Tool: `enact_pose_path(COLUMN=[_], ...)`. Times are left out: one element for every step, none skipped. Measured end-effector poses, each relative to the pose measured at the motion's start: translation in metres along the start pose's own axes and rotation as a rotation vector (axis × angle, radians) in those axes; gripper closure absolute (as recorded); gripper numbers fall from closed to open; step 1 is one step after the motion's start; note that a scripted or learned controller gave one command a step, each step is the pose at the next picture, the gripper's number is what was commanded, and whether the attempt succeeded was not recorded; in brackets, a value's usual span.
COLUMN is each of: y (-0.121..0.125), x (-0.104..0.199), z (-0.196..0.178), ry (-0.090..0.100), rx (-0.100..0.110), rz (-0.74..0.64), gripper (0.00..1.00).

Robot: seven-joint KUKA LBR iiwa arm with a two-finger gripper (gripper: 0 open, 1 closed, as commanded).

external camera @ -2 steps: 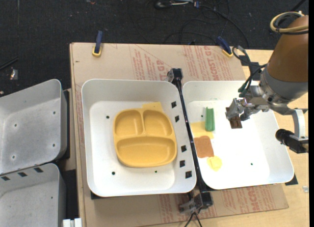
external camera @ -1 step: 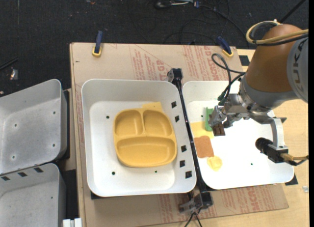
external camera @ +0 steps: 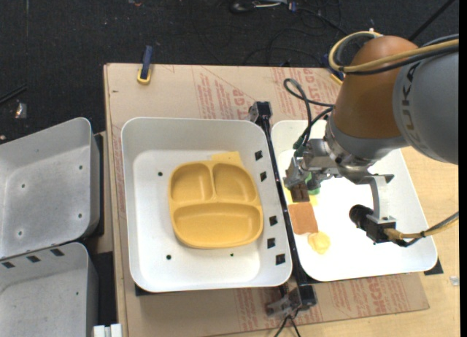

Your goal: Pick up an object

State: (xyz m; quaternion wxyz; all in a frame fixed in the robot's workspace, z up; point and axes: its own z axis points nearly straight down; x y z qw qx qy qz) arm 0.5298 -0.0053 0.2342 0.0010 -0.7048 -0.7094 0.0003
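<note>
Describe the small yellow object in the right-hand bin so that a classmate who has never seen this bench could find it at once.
Start at the right bin, under the grey arm. Near its left wall, below the gripper, lies a flat orange-brown pad. The small yellow object sits just below and right of that pad: pale, rounded and lumpy where the pad is flat and rectangular.

The arm (external camera: 394, 102) covers the upper part of the right bin (external camera: 408, 255), toward 12 o'clock. The tool (external camera: 300, 179) is partly masked by the wrist, so its finger state cannot be told. A small green object (external camera: 314, 190) peeks from beneath it, too hidden to identify. The arm runs off the frame at 3 o'clock.
</note>
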Motion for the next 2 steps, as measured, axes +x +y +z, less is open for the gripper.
enact_pose_path(y=[-0.011,-0.019], x=[0.041,0.086], z=[0.0,0.007], ry=[-0.001,0.0], rx=[0.0,0.0], rz=[0.002,0.0], gripper=[1.0,1.0])
